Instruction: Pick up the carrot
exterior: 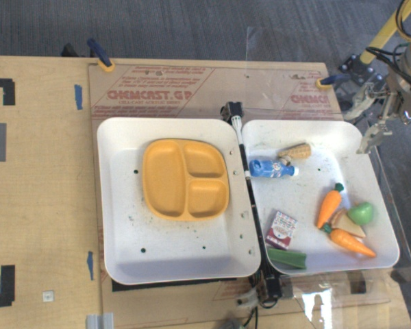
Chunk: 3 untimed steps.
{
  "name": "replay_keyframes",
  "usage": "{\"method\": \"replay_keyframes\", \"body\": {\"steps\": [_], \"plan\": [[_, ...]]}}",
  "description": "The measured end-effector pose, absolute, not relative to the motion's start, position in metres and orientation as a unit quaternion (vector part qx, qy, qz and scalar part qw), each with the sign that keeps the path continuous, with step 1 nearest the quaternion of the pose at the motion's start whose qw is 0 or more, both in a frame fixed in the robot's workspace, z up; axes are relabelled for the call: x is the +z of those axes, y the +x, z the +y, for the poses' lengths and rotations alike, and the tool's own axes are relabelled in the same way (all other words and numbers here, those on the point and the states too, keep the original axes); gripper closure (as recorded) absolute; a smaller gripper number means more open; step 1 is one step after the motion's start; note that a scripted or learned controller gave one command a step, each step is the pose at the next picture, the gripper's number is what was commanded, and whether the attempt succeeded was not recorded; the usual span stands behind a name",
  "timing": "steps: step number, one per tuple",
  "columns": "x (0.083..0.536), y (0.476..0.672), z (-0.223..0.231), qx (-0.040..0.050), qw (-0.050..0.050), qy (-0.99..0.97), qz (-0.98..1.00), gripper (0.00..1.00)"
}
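Two orange carrots lie in the right bin near its right side. One carrot stands nearly on end in the picture, its green top pointing to the far side. The other carrot lies slanted close to the bin's near right corner. My gripper hangs at the bin's far right corner, over its rim, well apart from both carrots and with nothing seen in it.
A green pear and a beige wedge sit between the carrots. A blue bottle, tan bread piece, red-white packet and green vegetable share that bin. A yellow divided plate lies in the left bin.
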<state>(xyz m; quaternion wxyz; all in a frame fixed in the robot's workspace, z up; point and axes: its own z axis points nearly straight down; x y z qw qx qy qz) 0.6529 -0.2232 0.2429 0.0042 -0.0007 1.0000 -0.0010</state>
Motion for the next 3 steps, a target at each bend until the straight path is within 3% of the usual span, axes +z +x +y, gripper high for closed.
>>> {"method": "replay_keyframes", "body": {"steps": [1, 2, 3], "plan": [[0.099, 0.596, -0.21, -0.0011, 0.008, 0.075, 0.997, 0.0], [0.089, 0.531, -0.211, -0.0001, 0.005, 0.12, 0.993, 0.0], [0.091, 0.487, -0.185, -0.0019, 0.013, 0.091, 0.996, 0.0]]}}
